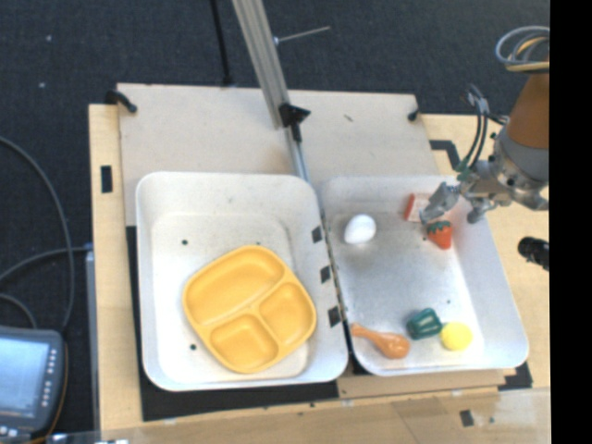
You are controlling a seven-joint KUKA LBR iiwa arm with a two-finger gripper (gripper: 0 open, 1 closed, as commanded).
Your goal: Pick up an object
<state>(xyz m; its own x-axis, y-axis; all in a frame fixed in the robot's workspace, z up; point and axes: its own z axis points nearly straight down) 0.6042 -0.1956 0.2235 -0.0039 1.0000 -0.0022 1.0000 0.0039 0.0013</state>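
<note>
Left bin (157, 248): yellow 3-section tray (248, 307). Right bin (499, 285): white ball (360, 228) left of gripper (435, 218); orange spoon (381, 340), green block (425, 323), yellow ball (455, 337) along near wall. Gripper touching red-orange object (441, 236); finger state indeterminate.

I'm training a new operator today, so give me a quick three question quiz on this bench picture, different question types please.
1. True or false: the yellow divided tray lies in the bin nearer the arm.
2. Which object lies closest to the gripper? A white ball, B red-orange object, C green object.
3. Fill in: the yellow ball lies beside the ______ object.

Key: 1 false, it lies in the left bin; 2 B; 3 green.
</note>
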